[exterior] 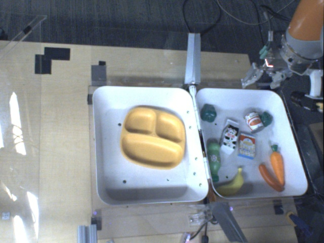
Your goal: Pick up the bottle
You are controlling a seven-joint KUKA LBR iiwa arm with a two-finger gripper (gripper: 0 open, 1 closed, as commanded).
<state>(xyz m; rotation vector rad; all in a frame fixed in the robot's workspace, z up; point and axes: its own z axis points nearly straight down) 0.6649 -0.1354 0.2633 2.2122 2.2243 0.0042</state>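
- The gripper (264, 76) hangs over the bench just beyond the far rim of the right bin (289, 111), near that bin's far right corner; its two pale fingers (251, 78) stand spread apart with nothing between them
- Above the gripper, the arm's grey wrist and orange band (307, 16) enter at the top right corner of the view
- The bottle (214, 154) is a small green one lying in the right bin against its left wall, just near the divider between the two bins, well apart from the gripper
- A banana (232, 185) lies at the near edge of the right bin, just beside the bottle's lower end
- A small carton with a black and white cow print (230, 137) lies just to the right of the bottle, and a second small carton, with a red top (247, 146), lies just beside that one
- A dark green round object (208, 112) sits in the far left part of the right bin, beyond the bottle
- A small red and white can (253, 120) lies toward the far right of that bin, touching a dark green piece (266, 118)
- Two carrots (274, 171) lie side by side near the bin's near right corner
- The left bin (101, 151) holds a yellow divided tray (153, 137), turned face down by the look of its rounded humps
- Black cables (202, 14) loop on the dark floor beyond the bench
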